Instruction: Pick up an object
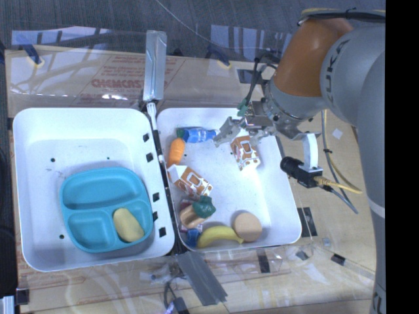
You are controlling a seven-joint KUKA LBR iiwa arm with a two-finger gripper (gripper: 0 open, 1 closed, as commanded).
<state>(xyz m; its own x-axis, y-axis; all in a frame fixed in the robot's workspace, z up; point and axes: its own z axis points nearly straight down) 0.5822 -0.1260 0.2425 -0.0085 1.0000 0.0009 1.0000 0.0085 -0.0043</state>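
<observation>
We are looking down on the two bins, and the arm is reaching in from the right side over the right bin [281,195]. The gripper [241,131] is hanging at the upper part of this bin, and a small orange-and-white box [245,152] is lying just under its fingertips, on the bin floor or only a little above it; we cannot tell which. We also cannot tell if the fingers are closed on this box or are only standing over it, because the metal parts are covering the place of contact. The box is the thing nearest to the tool, directly below it and a little toward the front edge of the bin, so we are judging that the coming move is depending on a short, nearly straight descent and not on a sideways travel. The blue bottle [195,135] is lying to the left of the gripper, near but apart, with its long axis running left to right. The carrot [176,152] is resting further left, beside the wall between the bins.
</observation>
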